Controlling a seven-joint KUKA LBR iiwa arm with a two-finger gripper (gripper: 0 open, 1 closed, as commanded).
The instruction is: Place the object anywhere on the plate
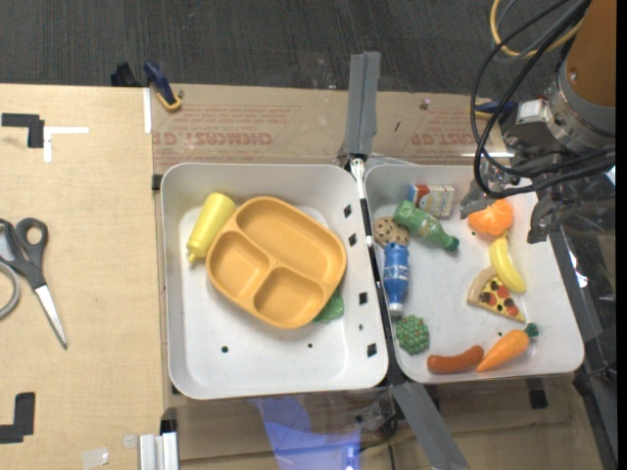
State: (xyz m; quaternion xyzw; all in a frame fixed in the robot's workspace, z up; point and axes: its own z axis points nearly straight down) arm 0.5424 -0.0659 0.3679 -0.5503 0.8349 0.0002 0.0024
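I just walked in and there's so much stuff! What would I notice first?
Probably the big orange divided plate in the left bin, with a yellow bottle lying at its upper left edge. Next, the right bin crowded with toy food: a blue bottle, a banana, a pizza slice, a carrot and a sausage. The grey and orange arm hangs over that bin's top right corner.

Orange-yellow three-compartment plastic plate (277, 260) lies in the white left bin (186, 351), yellow toy bottle (209, 224) at its left. The right bin's toy pizza slice (497, 296) shows red spots; blue water bottle (395, 275).
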